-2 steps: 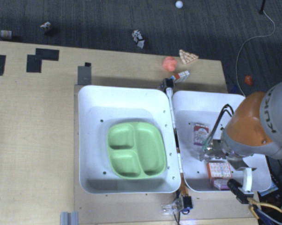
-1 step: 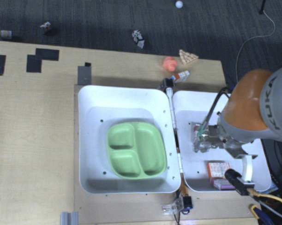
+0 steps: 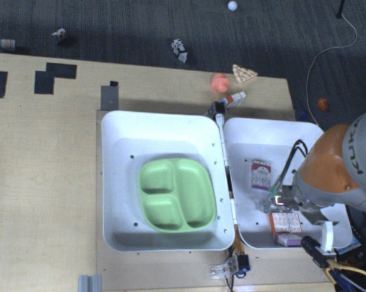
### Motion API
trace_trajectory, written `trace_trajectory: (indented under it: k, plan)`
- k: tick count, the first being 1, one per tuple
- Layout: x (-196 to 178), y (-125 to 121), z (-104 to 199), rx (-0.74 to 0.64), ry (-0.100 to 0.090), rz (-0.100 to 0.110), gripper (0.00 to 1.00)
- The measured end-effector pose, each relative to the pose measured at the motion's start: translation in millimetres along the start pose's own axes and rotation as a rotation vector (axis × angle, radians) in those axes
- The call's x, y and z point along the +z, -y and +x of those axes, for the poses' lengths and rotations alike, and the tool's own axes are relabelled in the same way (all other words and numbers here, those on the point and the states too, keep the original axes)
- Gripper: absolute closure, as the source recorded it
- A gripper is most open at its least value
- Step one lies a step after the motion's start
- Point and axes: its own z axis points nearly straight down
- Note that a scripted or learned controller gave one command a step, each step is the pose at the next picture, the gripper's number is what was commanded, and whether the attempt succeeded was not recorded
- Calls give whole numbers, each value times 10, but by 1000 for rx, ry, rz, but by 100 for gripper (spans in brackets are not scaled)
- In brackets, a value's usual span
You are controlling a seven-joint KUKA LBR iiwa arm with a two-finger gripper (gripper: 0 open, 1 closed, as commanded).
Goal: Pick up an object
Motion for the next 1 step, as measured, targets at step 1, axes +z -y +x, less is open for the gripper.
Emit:
trace_trajectory:
  k: [1]
  plan:
    - [-980,-1258,566,-4,-3,3,100]
